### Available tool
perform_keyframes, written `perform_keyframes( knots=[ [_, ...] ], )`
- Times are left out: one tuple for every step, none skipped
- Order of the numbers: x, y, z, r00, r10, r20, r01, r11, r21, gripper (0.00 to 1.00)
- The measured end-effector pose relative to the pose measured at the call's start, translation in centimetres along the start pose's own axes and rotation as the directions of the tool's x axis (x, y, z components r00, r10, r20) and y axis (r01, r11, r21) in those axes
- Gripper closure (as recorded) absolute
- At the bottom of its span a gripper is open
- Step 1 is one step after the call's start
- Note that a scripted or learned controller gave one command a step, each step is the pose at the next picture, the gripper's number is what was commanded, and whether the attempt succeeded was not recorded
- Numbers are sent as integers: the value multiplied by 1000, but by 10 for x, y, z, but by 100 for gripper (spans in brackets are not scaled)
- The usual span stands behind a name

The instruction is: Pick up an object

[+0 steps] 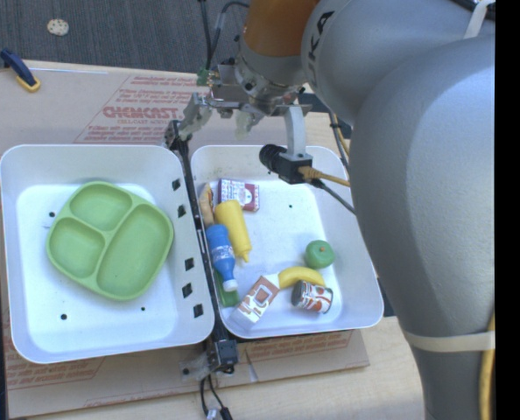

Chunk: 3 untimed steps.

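The right bin (352, 234) holds several small items. A pink and white carton (239, 193) lies at the back, a yellow mustard bottle (233, 225) in front of it, and a blue bottle (221, 255) along the left wall. A green fruit (319, 254), a banana (300, 276), a red and white can (312, 297) and a brown and white carton (258, 298) sit near the front. My gripper (235, 145) hangs above the back edge of the right bin, open wide, with nothing between its fingers. It is clear of all the items.
The left bin (15, 234) holds a green divided plate (109, 240). A tan item (207, 203) lies against the wall between the bins. The arm's large grey body (418, 147) covers the right side. A cardboard sheet (111, 103) lies behind the bins.
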State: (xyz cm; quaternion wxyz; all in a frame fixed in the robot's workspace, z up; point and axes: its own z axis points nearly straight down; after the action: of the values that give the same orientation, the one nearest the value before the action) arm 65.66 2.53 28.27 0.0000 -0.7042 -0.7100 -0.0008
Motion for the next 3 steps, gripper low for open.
perform_keyframes(
  knots=[
    [-36,-21,92,1000,3,2,-3,1000,7,0],
    [-104,-1,91,1000,5,2,-5,1000,3,0],
    [-102,-1,80,1000,-1,1,1,1000,3,100]
  ],
)
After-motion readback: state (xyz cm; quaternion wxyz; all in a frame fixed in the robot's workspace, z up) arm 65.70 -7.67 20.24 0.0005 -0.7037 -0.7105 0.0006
